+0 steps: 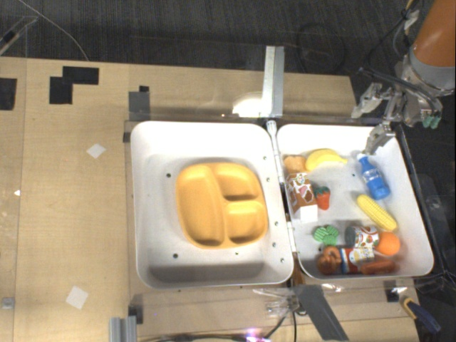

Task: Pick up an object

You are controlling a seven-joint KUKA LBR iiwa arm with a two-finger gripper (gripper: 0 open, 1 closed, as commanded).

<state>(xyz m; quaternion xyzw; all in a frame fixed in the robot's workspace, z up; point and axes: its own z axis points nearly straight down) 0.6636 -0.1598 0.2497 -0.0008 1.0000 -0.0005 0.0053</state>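
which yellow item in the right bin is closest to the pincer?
The banana, at the bin's top; the corn lies lower, beyond the blue bottle.

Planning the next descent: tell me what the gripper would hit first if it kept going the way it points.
Probably the blue bottle, lying just below the gripper in the right bin; height is unclear from this view.

The right bin [420, 223] held a pile of toy food. A blue bottle [373, 177] lay near its back right side, with a yellow banana [325, 159] to its left and a yellow corn cob [375, 212] just in front of it. An orange ball [389, 244] sat near the front right corner, beside a small carton [365, 239].
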